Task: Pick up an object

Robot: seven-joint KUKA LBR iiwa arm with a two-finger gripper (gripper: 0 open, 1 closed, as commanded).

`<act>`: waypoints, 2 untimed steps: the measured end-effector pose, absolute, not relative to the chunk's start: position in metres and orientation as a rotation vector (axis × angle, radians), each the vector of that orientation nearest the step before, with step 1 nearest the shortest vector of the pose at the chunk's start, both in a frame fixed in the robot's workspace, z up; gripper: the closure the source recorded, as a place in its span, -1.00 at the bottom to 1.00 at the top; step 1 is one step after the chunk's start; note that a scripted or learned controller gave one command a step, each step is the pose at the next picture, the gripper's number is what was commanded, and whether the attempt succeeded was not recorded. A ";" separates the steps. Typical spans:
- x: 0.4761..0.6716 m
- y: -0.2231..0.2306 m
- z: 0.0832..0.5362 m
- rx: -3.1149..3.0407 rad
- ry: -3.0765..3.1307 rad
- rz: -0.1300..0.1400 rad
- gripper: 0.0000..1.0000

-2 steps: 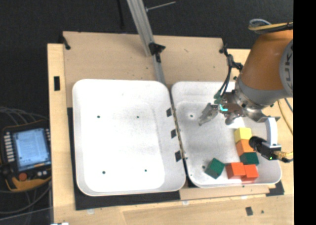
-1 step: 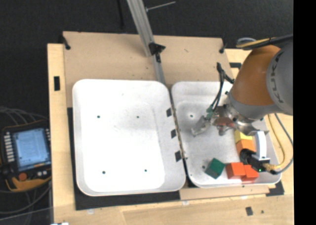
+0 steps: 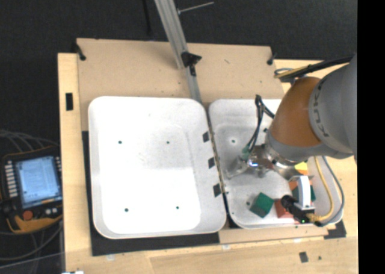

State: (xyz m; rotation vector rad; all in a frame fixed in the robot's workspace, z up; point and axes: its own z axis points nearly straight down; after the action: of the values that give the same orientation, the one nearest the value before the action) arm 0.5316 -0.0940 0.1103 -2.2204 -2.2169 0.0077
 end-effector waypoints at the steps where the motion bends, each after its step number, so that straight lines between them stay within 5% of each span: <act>1: 0.532 -0.096 0.098 -2.226 -2.220 0.001 -1.00; 2: 0.534 -0.096 0.109 -2.235 -2.214 -0.006 1.00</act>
State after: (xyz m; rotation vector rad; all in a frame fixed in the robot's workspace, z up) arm 0.5336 -0.0964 0.1091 -2.2350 -2.2142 -0.0057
